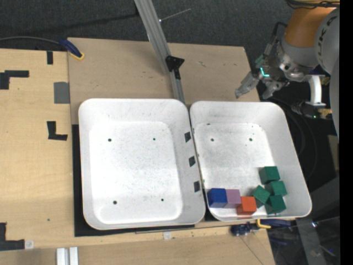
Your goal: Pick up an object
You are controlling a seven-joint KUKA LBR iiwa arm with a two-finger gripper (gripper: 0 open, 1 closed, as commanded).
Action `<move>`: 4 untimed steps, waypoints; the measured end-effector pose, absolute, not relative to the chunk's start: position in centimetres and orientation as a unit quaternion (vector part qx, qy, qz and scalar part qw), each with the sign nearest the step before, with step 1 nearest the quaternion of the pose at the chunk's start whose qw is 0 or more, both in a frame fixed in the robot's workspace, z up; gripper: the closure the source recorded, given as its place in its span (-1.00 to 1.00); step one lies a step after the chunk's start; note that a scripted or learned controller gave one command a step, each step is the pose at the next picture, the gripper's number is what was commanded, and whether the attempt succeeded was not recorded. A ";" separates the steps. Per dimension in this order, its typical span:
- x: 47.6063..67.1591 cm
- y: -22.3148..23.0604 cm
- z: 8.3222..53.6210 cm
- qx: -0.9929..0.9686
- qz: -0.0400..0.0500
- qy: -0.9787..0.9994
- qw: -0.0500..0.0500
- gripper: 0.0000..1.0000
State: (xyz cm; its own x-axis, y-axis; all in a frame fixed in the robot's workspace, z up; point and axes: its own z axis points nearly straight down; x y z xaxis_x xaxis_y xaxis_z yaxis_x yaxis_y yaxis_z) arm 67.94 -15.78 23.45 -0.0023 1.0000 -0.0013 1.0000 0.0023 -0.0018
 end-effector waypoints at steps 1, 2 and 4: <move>67.0 -15.9 18.6 -0.707 0.002 -0.707 0.002 -1.00; 67.0 -15.0 12.5 -0.706 0.002 -0.708 0.002 -1.00; 67.0 -14.9 10.2 -0.706 0.001 -0.708 0.001 1.00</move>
